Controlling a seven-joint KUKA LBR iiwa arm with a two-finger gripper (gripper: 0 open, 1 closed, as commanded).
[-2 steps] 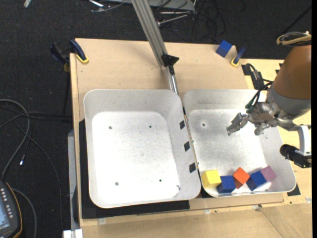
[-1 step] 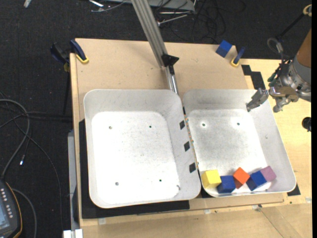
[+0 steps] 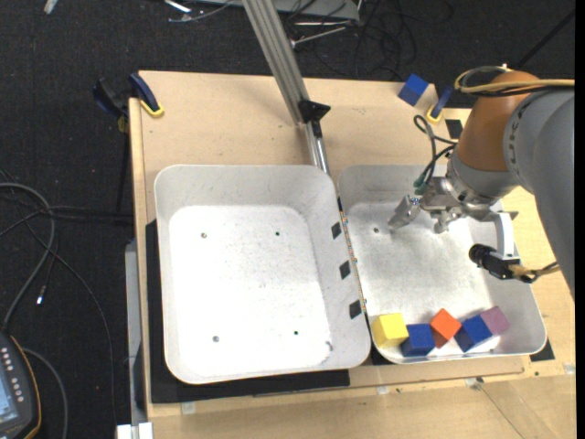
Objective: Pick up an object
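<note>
The grey arm with its orange band reaches in from the right and hangs over the right shallow white plastic bin, its two-finger metal gripper above the bin's upper middle with fingers spread apart and nothing between them. The objects to pick lie well apart from it, crowded along the bin's near edge: a yellow cube, a dark blue block, an orange cube, a second blue block and a pale purple block. The left shallow white plastic bin sits beside it
</note>
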